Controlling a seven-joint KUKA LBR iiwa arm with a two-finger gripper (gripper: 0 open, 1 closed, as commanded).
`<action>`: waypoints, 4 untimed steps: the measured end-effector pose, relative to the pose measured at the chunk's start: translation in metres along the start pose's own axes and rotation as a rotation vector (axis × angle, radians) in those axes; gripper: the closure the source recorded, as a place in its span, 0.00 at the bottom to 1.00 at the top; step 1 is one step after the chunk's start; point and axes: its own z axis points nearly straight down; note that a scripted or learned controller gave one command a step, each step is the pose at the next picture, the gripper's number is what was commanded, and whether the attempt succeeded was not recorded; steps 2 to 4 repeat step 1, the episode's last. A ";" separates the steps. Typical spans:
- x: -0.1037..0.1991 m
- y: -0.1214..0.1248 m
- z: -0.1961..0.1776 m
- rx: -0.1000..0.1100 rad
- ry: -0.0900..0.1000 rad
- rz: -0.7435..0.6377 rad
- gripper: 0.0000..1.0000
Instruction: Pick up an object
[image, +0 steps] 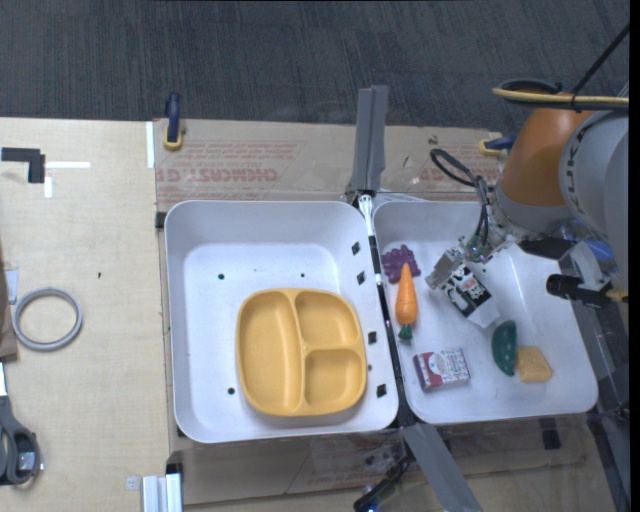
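Carrot (405, 293) lies loose on the right bin (560, 400) floor by the divider wall, free to grab, purple grapes (398, 259) touching its top, red box (442, 368) below; end effector (458, 275) hangs right of the carrot, finger state can't tell, nothing visibly held.

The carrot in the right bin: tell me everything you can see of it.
The carrot looks like a small plastic toy: a smooth orange body with a bit of green at its lower end. It lies flat on the floor of the right bin, close to the left wall, its length running roughly up and down the view. Its upper tip meets or overlaps the purple grapes; real contact cannot be told. The gripper is apart from it, to the right.
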 end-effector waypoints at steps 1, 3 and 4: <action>0.000 0.001 -0.008 0.002 -0.002 -0.003 1.00; 0.000 0.001 -0.008 0.002 -0.002 -0.003 1.00; 0.000 0.001 -0.008 0.002 -0.002 -0.003 1.00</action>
